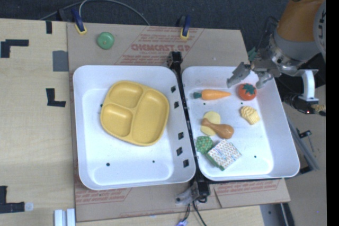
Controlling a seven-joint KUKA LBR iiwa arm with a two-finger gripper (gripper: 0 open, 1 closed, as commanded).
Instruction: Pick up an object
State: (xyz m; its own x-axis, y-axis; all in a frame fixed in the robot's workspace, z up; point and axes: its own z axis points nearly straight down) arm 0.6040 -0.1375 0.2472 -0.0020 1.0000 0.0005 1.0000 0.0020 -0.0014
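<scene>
Glossy white plastic bins [90, 129] sit on matt brown cardboard [153, 45]; the yellow tray [135, 113] looks smooth, slightly shiny plastic.

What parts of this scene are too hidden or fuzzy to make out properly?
- The pincer hangs over the red tomato toy; from the camera view above, touching or apart cannot be judged.
- The robot arm is cut off by the top right edge.
- The print on the small packet is too small to read.
- The green toy beside the packet is too blurred to identify.
</scene>
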